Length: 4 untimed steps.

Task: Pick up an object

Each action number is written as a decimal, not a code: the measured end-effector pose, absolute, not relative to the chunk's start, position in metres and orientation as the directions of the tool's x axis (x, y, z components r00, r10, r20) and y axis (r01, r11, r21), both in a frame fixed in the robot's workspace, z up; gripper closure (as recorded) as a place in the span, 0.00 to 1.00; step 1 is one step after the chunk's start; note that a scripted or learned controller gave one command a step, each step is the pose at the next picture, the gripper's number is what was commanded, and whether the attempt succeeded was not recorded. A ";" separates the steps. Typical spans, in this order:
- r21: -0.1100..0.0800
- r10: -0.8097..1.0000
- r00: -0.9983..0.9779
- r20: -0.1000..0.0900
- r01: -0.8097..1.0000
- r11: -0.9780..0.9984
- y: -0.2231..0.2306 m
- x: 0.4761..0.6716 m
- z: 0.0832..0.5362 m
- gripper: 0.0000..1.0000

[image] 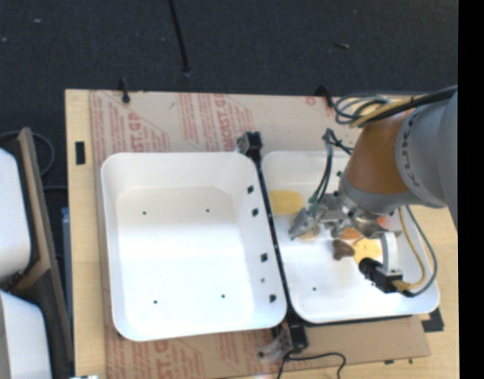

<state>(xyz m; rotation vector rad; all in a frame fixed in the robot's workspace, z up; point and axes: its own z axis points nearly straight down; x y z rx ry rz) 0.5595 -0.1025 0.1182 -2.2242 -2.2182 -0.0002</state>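
The grey arm (399,160) with its orange band reached in from the right and hung over the right bin (328,300), its wrist bent down toward the middle of that bin's floor. The gripper (304,226) sat low over the white floor, near the bin's left wall, and at this slant and blur I could not tell whether it was spread or pressed together, nor whether anything was pinched in it. The things to be picked all lay in the right bin. A flat yellow piece (285,202) rested close to the left wall, just above the gripper in the view and very near it (touching or not, I could not say). A small brown piece (341,248) lay to the right of the gripper, under the wrist, with a pale yellow piece (369,249) just beside it on its right, the two seeming to touch. The left bin (109,235) stood right against the right one, a black strip (265,219) running along the seam between them. Both bins sat on a sheet of cardboard (170,121) with red printing, which covered the bench.
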 end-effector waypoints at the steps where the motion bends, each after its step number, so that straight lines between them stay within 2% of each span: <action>1: 0.002 1.000 0.003 0.000 1.000 -0.003 -0.103 0.561 0.128 1.00; 2: 0.001 1.000 0.003 0.000 1.000 -0.003 -0.103 0.560 0.128 0.00; 3: 0.003 1.000 0.004 0.000 1.000 -0.004 -0.103 0.561 0.138 1.00; 4: 0.002 1.000 0.004 0.000 1.000 -0.004 -0.103 0.561 0.138 0.00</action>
